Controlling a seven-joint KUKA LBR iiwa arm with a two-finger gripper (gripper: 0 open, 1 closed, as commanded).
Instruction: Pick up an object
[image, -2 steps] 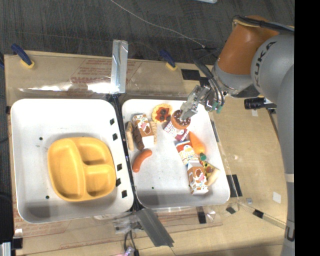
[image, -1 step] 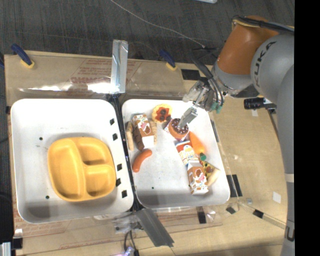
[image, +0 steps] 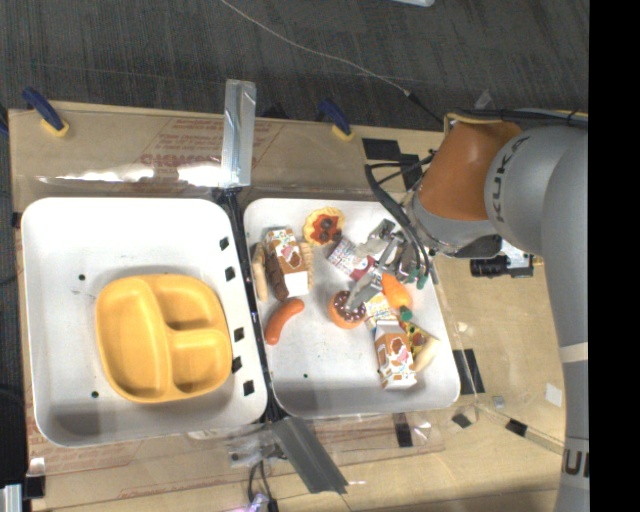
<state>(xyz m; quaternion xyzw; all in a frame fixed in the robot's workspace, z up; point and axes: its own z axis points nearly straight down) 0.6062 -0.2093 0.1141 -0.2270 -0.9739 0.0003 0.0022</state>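
The right bin (image: 300, 385) holds several toy foods. Among them are a round tart (image: 323, 226), a brown carton (image: 287, 260), a red sausage (image: 283, 320), a chocolate donut (image: 346, 310), an orange carrot (image: 397, 291) and a second carton (image: 394, 357). My gripper (image: 366, 277) reaches in from the right and sits low over the bin's middle. It is just above the donut, beside a pink-and-white packet (image: 349, 257). Nothing is visibly lifted. The gripper body hides part of the packet and the carrot.
The left bin (image: 60, 230) bears a yellow divided tray (image: 162, 335). A pizza slice (image: 423, 343) lies by the right bin's right wall. A bread stick (image: 259, 271) lies near the divider. Cables (image: 385, 190) trail behind the wrist.
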